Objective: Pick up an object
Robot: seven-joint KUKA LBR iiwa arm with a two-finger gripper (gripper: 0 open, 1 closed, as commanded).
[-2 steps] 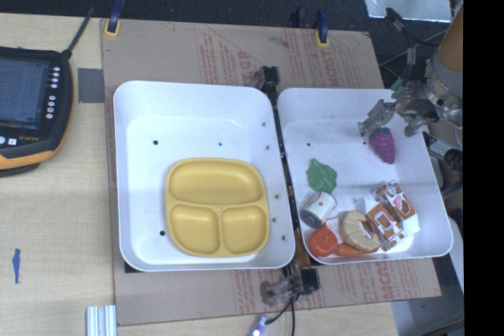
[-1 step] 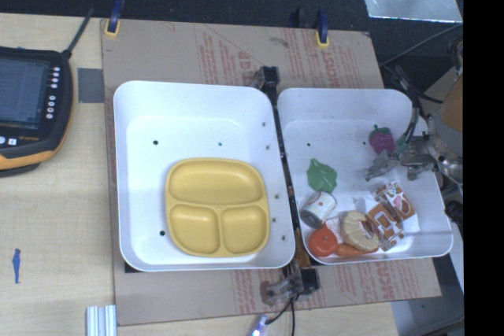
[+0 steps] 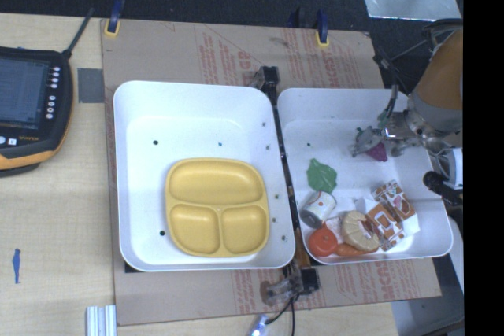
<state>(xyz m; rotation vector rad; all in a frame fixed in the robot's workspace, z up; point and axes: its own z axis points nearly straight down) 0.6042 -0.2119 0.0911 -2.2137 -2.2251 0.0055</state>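
The gripper (image 3: 368, 142) is lowered into the right bin (image 3: 315, 102) near its far edge, beside a purple object (image 3: 379, 153); jaw state cannot be told.

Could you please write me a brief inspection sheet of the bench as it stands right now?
Surface: wooden bench with a brown board clamped under two white bins.
Job's things: right bin holds a green piece, a small can, an orange-red item, a round pastry-like item, a patterned packet and a purple piece.
Clutter: left bin holds a yellow divided tray.
Grippers: gripper low over the right bin's far side, beside the purple piece; grasp cannot be told.
Cables: black cable at the near edge.
Surroundings: control pendant at left; dark floor behind.
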